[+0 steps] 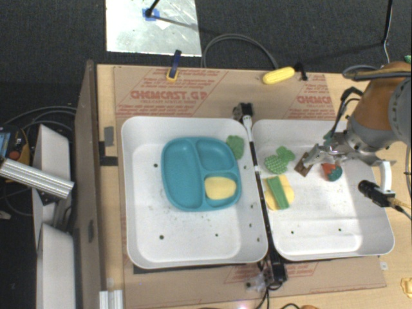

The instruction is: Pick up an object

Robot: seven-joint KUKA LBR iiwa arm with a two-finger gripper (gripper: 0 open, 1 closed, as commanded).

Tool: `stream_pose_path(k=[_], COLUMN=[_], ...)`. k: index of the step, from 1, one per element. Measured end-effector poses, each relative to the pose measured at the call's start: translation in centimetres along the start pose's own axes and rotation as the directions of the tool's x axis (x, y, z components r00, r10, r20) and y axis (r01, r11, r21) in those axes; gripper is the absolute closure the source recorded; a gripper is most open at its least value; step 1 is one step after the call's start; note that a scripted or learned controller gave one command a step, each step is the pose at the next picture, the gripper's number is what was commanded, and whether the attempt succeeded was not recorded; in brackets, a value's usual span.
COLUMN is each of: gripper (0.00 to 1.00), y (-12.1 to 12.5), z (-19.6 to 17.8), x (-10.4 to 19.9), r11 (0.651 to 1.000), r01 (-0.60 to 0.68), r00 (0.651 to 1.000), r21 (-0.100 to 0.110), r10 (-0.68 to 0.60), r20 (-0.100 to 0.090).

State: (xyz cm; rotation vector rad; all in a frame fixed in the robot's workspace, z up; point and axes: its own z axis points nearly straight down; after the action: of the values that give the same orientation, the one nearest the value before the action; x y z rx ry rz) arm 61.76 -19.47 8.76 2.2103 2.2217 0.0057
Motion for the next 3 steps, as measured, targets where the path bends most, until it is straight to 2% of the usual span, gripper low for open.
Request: stream_pose_path(k=[1, 2, 3], gripper=[0.00, 0.00, 0.00], y=[-1.9, 0.4, -2.2], z=[0.0, 0.0, 0.0], x=[-1.1, 1.1, -1.3], r11=[1.000, 1.000, 1.000], r01=[-0.005, 0.000, -0.006], r00=[1.000, 1.000, 1.000], r21=[-0.001, 0.000, -0.001], r10=[0.005, 0.000, 0.006], r20=[-0.001, 0.000, -0.001])
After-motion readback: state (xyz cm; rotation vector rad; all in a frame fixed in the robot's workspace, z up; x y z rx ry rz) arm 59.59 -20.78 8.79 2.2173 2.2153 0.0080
